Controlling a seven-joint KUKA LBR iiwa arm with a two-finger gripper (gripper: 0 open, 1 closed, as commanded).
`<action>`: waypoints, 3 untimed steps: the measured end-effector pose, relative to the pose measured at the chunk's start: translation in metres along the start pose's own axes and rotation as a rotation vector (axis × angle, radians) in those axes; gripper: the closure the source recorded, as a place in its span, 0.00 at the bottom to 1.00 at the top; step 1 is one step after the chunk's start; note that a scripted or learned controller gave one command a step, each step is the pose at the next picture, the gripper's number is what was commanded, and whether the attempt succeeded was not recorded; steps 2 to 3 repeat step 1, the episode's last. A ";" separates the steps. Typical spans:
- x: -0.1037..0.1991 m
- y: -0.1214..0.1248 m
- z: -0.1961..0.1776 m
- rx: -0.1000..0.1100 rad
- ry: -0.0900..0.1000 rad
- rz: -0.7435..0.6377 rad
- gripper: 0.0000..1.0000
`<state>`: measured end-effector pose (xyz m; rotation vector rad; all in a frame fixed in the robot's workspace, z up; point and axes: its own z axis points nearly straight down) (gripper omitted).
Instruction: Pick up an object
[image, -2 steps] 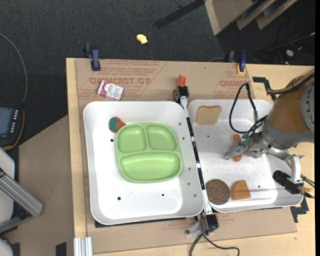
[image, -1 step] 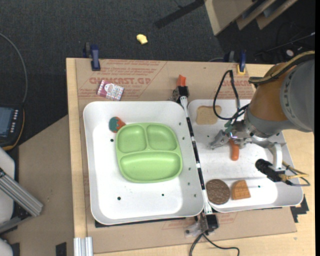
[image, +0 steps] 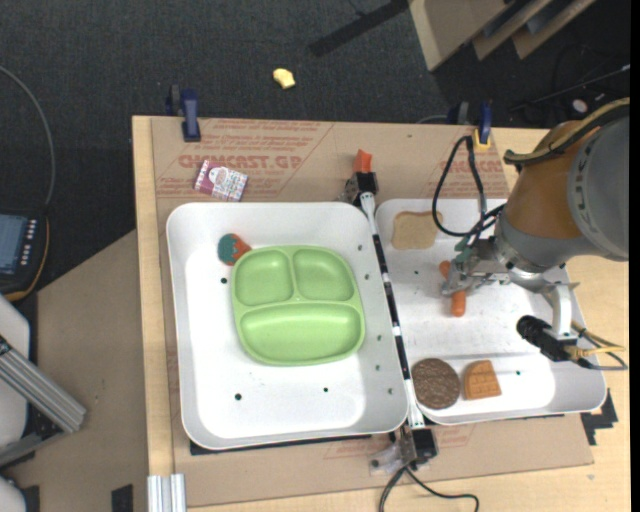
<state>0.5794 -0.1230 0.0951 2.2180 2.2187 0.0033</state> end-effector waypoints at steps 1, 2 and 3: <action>0.091 0.005 -0.096 -0.007 0.005 -0.010 1.00; 0.091 0.005 -0.096 -0.007 0.005 -0.010 1.00; 0.091 0.005 -0.096 -0.007 0.005 -0.010 1.00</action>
